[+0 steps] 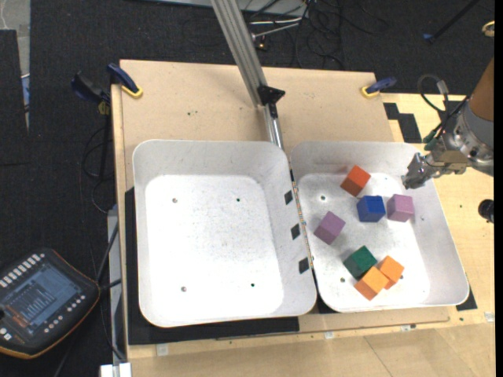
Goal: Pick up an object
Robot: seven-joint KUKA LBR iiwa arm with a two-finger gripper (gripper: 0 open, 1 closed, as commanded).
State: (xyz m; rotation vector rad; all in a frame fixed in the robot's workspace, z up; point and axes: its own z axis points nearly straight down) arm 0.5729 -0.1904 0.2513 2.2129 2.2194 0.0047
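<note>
1. Left white bin [157,210] sits beside the right white bin [440,242].
2. In the right bin lie a purple cube [329,227], orange cube [355,181], green cube [361,261], blue cube [371,208] and second purple cube [401,207].
3. Gripper [414,177] hovers at the second purple cube's one o'clock; its grip state is unclear.

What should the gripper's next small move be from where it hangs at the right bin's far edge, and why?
Probably a short shift toward the camera and down onto the purple cube. The gripper sits just above the right bin, holding nothing, and that cube lies nearest it. The blue cube sits close on the cube's left, so coming in from the right side looks safer.
</note>
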